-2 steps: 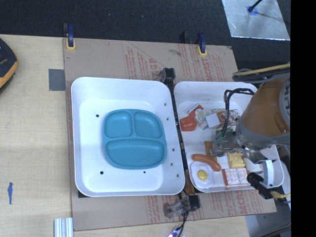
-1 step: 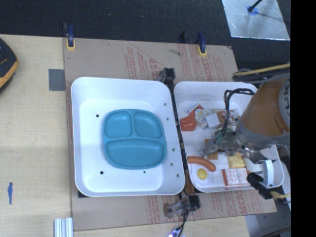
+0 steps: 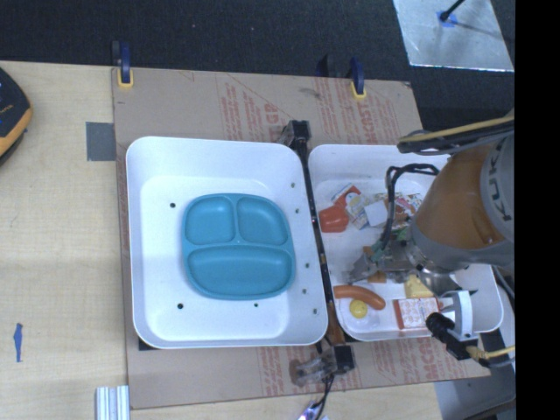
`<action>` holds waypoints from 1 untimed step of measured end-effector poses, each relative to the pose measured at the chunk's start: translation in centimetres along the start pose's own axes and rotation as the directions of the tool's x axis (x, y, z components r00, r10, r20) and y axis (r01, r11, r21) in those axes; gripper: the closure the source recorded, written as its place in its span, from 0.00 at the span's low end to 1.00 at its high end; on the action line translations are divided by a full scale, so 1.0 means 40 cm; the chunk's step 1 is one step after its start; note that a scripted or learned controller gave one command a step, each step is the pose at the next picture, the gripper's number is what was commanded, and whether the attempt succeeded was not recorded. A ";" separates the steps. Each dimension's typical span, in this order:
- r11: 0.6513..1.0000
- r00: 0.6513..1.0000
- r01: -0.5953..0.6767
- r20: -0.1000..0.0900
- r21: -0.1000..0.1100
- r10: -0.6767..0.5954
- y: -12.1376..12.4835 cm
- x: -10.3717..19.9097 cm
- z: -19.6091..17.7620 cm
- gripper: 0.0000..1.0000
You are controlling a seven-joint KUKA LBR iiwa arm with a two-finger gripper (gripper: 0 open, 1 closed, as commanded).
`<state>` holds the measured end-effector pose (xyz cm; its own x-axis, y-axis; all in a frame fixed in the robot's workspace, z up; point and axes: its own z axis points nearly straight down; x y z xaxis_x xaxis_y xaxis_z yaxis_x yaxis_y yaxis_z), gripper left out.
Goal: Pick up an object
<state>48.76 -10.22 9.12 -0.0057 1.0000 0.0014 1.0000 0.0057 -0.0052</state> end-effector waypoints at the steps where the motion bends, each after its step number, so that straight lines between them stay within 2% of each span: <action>1: 1.000 1.000 0.002 0.000 0.002 -0.002 -0.001 -0.003 -0.026 1.00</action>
<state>48.74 -10.34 10.15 -0.0078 1.0000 0.0009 0.9999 0.0078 -0.0069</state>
